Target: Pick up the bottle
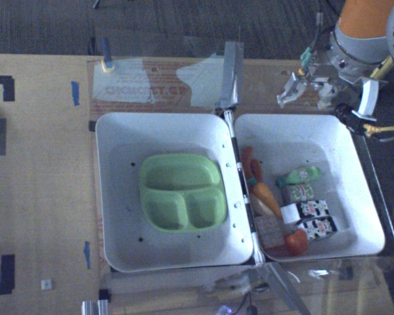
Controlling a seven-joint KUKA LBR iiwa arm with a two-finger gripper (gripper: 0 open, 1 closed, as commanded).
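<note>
Up at one o'clock, the silver jaws (308, 92) hang spread wide, holding nothing. Down at four o'clock, the small green plastic bottle (300, 175) lies in the right white bin (362, 179).

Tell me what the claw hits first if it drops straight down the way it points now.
Probably the brown bench top behind the right white bin, not the small green bottle; the two-finger claw hangs beyond that bin's far rim, though depth is unclear.
</note>
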